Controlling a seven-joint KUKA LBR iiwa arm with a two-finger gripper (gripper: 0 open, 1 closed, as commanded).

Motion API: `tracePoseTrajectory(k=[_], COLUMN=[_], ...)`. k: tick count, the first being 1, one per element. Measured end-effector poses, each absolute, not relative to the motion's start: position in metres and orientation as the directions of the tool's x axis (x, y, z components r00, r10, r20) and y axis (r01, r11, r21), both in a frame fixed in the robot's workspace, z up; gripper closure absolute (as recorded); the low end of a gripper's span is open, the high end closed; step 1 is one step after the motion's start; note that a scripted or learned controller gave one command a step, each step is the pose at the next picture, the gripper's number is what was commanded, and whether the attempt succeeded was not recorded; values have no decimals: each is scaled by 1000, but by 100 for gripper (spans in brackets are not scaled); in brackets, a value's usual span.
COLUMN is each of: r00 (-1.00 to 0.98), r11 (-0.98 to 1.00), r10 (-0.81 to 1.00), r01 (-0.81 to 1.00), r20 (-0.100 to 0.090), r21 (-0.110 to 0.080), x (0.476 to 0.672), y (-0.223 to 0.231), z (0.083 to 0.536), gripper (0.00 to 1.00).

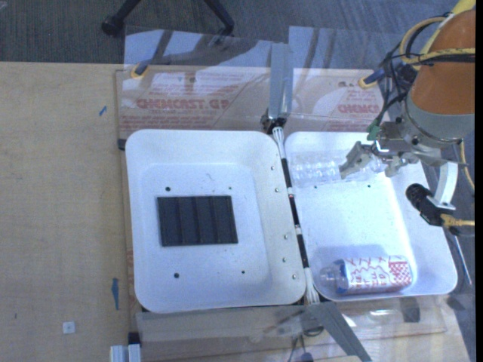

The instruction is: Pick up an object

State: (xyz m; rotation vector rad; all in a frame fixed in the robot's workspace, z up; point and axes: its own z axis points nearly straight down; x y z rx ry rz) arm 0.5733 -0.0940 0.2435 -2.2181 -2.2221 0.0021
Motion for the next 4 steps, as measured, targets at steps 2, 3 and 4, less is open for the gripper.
tracePoseTrajectory(k=[2, 3, 4], r00=[20, -13, -95], r11=[-20, 13, 95], r10=[1000, 1000, 995], r01=[1000, 1000, 995], r20=[-1, -1, -2], r21=[9, 1, 7], x=[482, 496, 481], y=[-110, -186, -121], z=[88, 122, 88], gripper=[0, 0, 0])
